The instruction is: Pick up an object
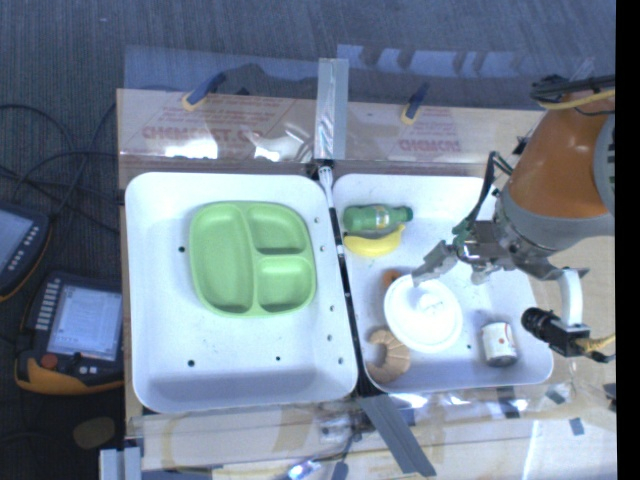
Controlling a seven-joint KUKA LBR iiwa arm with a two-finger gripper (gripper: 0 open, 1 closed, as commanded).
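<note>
The right bin [520, 373] holds a green bottle [377, 216] lying on its side above a yellow banana-shaped toy [372, 244]. A white round bowl [423, 313] sits in the middle, with a small orange thing [391, 279] at its upper left edge. A brown wooden piece [388, 352] lies at the front left, and a small white can [498, 341] at the front right. My gripper [458, 267] hangs over the bowl's upper right rim, open, with nothing between its fingers.
In the left bin [160, 368] lies a green divided plate [252, 256]. A metal divider post [331, 108] stands behind the seam between the bins. The arm's grey and orange body [560, 183] covers the right bin's far right corner.
</note>
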